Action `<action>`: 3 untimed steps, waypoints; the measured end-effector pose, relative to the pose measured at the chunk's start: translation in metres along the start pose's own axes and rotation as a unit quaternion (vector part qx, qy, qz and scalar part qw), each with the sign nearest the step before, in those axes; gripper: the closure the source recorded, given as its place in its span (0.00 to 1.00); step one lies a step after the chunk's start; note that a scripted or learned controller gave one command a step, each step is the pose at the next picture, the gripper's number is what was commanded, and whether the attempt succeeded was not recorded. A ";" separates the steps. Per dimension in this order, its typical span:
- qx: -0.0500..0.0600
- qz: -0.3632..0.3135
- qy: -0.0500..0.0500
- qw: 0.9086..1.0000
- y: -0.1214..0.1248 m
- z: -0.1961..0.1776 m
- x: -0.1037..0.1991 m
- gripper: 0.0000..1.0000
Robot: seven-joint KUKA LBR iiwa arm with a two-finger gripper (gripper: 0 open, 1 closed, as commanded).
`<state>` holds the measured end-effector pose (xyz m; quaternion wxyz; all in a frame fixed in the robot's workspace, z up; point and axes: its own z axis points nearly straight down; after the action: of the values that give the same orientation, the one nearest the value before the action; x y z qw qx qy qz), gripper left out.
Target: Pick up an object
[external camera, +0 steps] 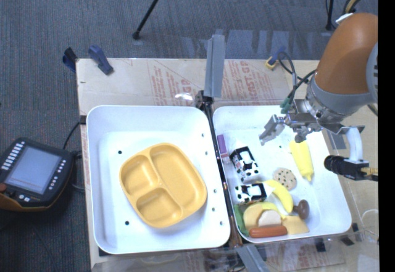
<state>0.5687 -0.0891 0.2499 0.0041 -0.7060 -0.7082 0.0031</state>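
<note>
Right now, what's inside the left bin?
The left bin holds one yellow divided plate, lying flat with its three compartments bare. Whatever bin floor lies under the plate is covered.

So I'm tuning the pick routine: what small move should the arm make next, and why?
Probably a short descent toward the yellow corn-like piece. The gripper hovers over the right bin with nothing between its fingers, and that piece lies apart from the crowded toys at the bin's near edge.

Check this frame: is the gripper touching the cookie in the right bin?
Apart. In the camera view the gripper hangs over bare white bin floor, and the cookie lies below it in the picture with clear floor between them.
</note>
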 end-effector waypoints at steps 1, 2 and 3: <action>0.002 -0.055 0.000 0.999 0.026 0.069 0.027 0.00; -0.001 -0.108 0.000 0.994 0.022 0.166 0.005 0.00; -0.007 -0.114 -0.001 0.993 0.078 0.060 0.074 0.00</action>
<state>0.6457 -0.0145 0.1895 -0.0011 -0.6206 -0.7842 -0.0018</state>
